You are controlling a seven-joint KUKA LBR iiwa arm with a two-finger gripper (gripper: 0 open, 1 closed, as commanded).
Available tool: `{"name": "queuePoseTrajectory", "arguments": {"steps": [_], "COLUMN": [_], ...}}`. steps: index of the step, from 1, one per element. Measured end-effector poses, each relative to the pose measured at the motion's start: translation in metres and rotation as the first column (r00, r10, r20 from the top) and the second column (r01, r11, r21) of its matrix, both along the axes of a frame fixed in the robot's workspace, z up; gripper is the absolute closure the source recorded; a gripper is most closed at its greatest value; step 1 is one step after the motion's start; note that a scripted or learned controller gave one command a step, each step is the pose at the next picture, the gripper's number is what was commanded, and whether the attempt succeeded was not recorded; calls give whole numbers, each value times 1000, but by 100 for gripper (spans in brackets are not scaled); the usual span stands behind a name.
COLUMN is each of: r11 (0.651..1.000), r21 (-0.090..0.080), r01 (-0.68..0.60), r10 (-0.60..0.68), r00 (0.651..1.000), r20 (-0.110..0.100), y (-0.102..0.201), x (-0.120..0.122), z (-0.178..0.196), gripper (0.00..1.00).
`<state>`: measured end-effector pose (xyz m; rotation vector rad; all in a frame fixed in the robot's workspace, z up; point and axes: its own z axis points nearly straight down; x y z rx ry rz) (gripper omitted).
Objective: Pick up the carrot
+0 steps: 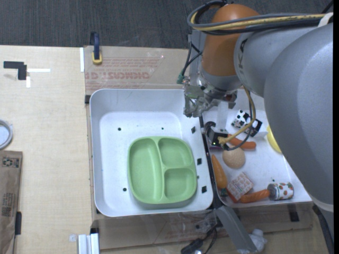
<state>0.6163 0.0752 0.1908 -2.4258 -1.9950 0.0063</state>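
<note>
I am watching the gripper (194, 108) hanging over the ridge where the two bins meet, near their far edge; I cannot tell how wide it is standing or whether it has hold of anything. The carrot (219, 172) is lying in the right bin (265, 165), tight against its left wall, toward the near edge. The green divided plate (161, 170) is sitting in the left bin (106, 142), nearer its near right corner.

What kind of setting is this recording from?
Probably a robot test bench in a lab: two white bins fixed on a wooden bench, a green divided plate, toy food like a carrot, and a clamp.
</note>
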Motion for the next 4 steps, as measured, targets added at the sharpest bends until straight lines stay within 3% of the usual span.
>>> {"name": "queuePoseTrajectory", "arguments": {"steps": [1,2,3,4], "r11": [959,1000,999,978], "r21": [1,-1,-1,-2], "r01": [-284,-25,52,209], "r10": [284,25,-52,-209], "r00": [959,1000,999,978], "r20": [1,0,0,-1], "y": [-6,-21,72,131], "x": [-18,4,42,42], "z": [39,249,105,18], "gripper": [100,100,100,100]}}
